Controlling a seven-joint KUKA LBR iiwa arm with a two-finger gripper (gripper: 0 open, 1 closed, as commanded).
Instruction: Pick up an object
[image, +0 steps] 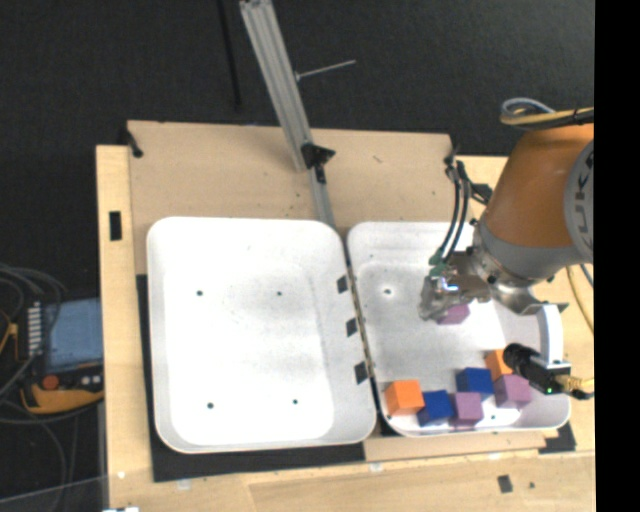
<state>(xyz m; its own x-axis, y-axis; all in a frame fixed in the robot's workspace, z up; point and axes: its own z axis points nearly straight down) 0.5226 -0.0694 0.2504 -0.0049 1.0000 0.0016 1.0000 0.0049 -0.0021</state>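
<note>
Gripper (441, 298) over right bin (385, 262); purple block (455, 314) at its 5 o'clock; grip state unreadable.

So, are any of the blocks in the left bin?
No, the blocks are clustered along the near edge of the right bin, with one purple block at the gripper.

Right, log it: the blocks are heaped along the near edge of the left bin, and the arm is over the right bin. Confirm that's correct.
Not quite. The camera view shows the blocks, such as the orange block and blue block, heaped along the near edge of the right bin, not the left bin. The rest stands: the arm is over the right bin.
</note>
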